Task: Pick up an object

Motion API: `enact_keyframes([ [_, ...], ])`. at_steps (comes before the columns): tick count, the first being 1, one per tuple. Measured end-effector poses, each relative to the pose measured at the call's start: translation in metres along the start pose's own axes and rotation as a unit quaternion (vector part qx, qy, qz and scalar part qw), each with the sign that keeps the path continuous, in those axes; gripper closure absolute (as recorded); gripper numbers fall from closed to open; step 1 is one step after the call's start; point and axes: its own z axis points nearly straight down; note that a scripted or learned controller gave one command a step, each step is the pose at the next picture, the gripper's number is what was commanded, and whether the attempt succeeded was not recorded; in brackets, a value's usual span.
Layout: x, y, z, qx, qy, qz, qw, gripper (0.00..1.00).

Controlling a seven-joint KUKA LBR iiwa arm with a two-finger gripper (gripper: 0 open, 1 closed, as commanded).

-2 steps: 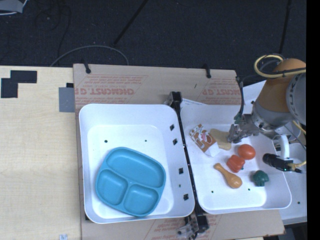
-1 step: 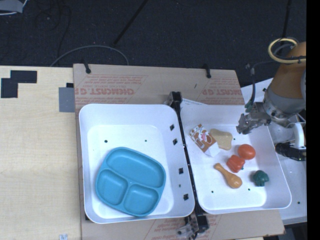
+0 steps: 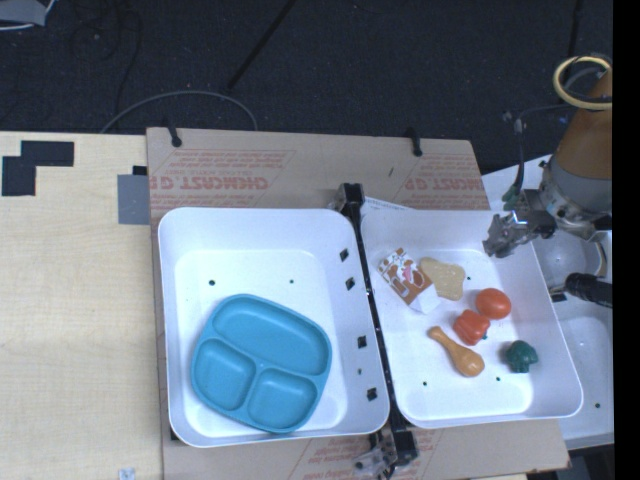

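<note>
Right bin (image 3: 560, 403): toys cluster from centre toward 3 o'clock, leaving its 6 to 9 o'clock floor open. Left bin (image 3: 200, 243): blue divided plate (image 3: 262, 363) fills 6 o'clock, perhaps touching the wall.

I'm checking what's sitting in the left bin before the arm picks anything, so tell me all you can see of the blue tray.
The blue tray is a light-blue plate with rounded corners, plastic by its look, with three shallow compartments: one long, two smaller. It lies flat and right way up, turned at a slant, on the floor of the left bin, toward its near side. Nothing lies in it or touches it.
</note>
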Motion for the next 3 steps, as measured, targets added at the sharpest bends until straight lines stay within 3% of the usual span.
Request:
enact_keyframes([
  [1, 0.054, -0.011, -0.013, 0.002, 0.002, -0.001, 1.0, 1.0],
  [3, 0.149, -0.019, 0.0, 0.004, 0.002, 0.0, 1.0, 1.0],
])
